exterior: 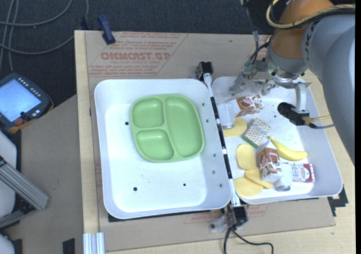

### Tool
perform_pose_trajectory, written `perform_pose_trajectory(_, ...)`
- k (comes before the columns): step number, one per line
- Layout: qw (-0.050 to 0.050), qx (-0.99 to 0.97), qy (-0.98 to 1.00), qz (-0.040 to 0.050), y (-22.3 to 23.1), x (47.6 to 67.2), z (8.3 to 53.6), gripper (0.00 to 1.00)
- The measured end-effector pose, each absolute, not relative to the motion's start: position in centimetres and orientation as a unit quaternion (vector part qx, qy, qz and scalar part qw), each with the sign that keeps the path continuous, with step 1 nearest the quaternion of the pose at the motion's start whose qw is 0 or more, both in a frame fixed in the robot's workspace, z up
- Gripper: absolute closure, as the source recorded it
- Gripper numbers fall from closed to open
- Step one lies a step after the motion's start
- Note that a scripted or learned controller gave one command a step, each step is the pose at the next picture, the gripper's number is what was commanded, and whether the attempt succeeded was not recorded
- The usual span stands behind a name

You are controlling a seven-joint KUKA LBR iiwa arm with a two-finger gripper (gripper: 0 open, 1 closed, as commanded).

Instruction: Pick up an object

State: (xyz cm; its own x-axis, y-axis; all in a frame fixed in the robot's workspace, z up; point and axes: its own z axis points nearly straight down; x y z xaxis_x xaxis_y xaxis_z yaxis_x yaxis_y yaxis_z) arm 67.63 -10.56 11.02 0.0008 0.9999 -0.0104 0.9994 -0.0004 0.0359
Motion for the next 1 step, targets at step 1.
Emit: perform_pose_trajectory(1, 0.004, 0.707, 0.707, 0.0018, -10.26, 66.88, 8.86, 0.0)
